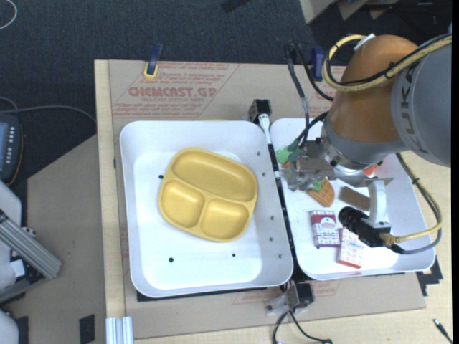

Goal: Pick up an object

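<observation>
While the gripper (pixel 310 172) is lowered among the right bin (pixel 409 253) clutter, its opening cannot be told, and no object is seen lifted yet.

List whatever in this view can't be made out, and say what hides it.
- Gripper: the arm's orange and grey wrist covers it from above, so its finger state is unreadable.
- Green item in the right bin: mostly under the wrist; identity unclear.
- Waffle-patterned orange piece: upper part hidden by the gripper.
- Red and white packet: print too small to read.
- Right bin's far side: covered by the arm.
</observation>
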Action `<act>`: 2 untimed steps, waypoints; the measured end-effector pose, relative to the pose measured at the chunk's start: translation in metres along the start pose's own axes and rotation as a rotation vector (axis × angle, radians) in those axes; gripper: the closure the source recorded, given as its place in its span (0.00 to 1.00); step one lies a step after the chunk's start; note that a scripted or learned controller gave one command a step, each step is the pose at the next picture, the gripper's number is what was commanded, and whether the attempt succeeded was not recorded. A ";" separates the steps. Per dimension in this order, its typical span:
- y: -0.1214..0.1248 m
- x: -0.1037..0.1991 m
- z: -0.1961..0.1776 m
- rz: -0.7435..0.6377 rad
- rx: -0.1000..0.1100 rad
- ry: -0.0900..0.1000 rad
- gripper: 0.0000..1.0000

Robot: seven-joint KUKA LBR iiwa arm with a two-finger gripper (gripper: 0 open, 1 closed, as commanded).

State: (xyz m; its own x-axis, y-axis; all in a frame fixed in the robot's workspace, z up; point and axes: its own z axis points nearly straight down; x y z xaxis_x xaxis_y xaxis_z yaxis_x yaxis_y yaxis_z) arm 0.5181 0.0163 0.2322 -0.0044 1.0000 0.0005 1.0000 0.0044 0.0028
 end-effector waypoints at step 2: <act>-0.014 0.002 0.014 0.005 0.007 0.000 1.00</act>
State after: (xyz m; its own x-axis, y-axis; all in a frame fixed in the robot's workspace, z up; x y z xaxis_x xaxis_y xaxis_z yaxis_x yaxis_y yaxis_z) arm 0.5038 0.0178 0.2183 0.0010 1.0000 0.0007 1.0000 -0.0010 -0.0039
